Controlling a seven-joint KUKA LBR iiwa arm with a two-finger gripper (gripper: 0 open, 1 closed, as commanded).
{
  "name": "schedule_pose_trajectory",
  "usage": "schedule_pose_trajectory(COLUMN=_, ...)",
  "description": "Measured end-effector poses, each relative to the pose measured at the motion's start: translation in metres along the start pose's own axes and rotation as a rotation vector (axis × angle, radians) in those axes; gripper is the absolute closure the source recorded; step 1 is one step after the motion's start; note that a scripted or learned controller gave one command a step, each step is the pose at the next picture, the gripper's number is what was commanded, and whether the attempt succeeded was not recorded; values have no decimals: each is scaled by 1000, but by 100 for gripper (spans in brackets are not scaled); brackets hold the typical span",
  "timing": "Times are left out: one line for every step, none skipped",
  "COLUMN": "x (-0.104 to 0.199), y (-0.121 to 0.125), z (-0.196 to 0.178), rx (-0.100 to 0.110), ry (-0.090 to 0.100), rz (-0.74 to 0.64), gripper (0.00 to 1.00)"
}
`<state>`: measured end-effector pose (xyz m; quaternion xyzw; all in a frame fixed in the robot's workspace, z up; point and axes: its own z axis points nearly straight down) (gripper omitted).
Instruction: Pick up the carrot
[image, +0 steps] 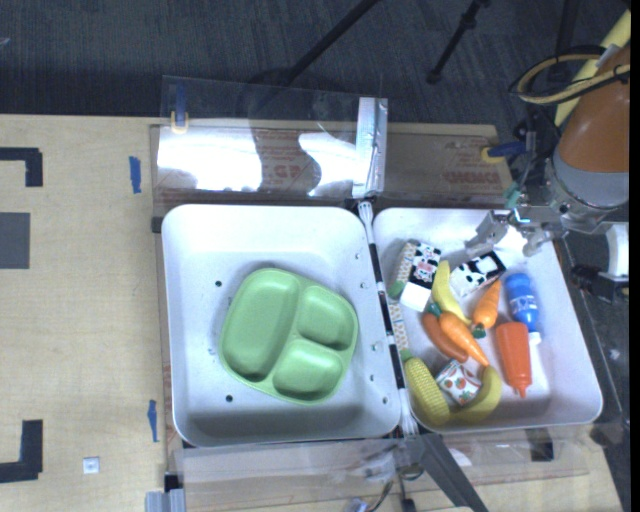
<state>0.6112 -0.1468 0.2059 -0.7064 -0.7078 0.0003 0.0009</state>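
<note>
An orange carrot (456, 336) lies at a slant in the middle of the right bin (580, 392), among other toys. A second, slimmer carrot (487, 303) leans beside it to the right. My gripper (511, 237) hangs over the bin's far right part, behind the carrots and apart from them. Its two fingers (487, 236) are spread open with nothing between them. The orange-banded wrist (597, 135) is at the right edge.
Around the carrots lie a yellow banana (444, 290), a corn cob (428, 390), a blue bottle (521, 300), an orange-red bottle (514, 357) and black-and-white boxes (424, 262). The left bin (190, 300) holds a green divided plate (290, 332).
</note>
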Motion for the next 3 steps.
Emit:
schedule_pose_trajectory(x=-18, y=-41, z=110, rx=-7, ry=3, rz=-215, gripper=0)
schedule_pose_trajectory(x=-21, y=-41, z=101, rx=-8, ry=-2, rz=-212, gripper=100)
schedule_pose_trajectory(x=77, y=-48, z=-27, rx=-4, ry=-2, rz=-396, gripper=100)
